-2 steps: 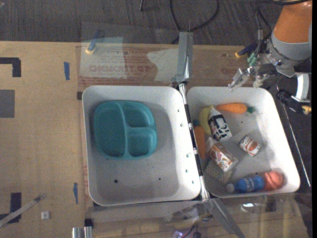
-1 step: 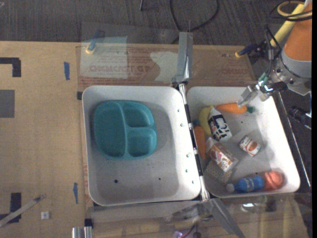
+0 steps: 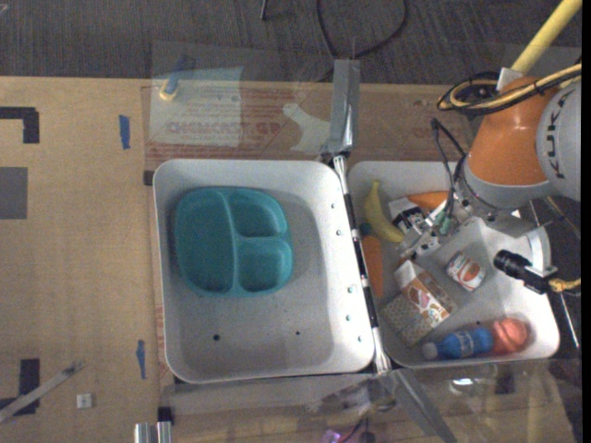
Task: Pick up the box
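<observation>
— Where is your box [image 3: 420,305]?
— Lower middle of the right bin [image 3: 547,341], flat between a carrot [image 3: 373,268] and a can [image 3: 465,271], a bottle [image 3: 464,344] below.
— And your gripper [image 3: 432,236]?
— It hangs just above the box, beside the banana [image 3: 378,214]; holding nothing you can see. Its spread, you cannot tell. Likely lining up.

Pretty even overhead light, a bit dim. Soft shadow around the teal plate [image 3: 233,240], mild glare on the clear sheet [image 3: 222,109] above it, whole frame slightly fuzzy.
</observation>
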`<state>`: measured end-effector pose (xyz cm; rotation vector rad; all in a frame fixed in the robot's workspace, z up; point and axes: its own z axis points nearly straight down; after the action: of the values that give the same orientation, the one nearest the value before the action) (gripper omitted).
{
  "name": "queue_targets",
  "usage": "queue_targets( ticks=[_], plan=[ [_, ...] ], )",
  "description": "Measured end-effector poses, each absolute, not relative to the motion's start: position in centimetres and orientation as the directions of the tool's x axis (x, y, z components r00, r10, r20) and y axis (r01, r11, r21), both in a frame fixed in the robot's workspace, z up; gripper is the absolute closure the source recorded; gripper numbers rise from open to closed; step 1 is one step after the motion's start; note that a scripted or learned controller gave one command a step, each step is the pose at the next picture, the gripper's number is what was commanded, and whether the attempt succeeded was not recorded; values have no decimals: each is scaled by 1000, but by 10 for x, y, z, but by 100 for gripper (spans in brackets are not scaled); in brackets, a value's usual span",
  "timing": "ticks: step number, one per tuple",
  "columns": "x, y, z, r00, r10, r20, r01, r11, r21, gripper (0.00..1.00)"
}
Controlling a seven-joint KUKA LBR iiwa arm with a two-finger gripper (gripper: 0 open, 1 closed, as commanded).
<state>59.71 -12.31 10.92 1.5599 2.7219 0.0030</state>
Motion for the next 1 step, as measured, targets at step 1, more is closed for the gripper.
queue_targets(
  ticks=[1],
  plan=[
    [612, -172, 238, -493, 870, -5, 870, 493, 4, 0]
  ],
)
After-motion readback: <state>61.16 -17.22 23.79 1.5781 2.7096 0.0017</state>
